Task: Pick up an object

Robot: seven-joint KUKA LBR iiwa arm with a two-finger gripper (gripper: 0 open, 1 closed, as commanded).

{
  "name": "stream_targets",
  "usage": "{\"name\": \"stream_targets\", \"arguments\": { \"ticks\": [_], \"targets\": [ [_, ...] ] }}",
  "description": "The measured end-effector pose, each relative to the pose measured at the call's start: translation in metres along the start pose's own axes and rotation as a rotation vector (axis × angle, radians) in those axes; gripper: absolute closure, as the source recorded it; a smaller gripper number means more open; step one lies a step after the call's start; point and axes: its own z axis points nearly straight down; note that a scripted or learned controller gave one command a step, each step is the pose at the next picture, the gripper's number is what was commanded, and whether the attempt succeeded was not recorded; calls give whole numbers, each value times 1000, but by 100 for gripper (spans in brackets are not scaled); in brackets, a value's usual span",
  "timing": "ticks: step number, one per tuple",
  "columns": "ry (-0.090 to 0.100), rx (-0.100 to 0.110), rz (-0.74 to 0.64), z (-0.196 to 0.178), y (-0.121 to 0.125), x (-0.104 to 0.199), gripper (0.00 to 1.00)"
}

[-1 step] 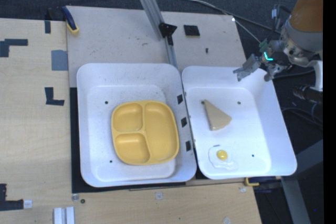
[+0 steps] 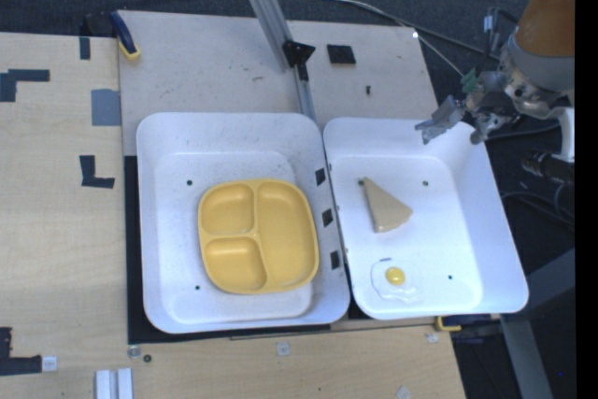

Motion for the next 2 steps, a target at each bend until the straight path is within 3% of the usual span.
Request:
{"name": "stream_targets", "arguments": {
  "ticks": [2],
  "targets": [
    [1,5,0,123,2,15,0]
  ]
}}
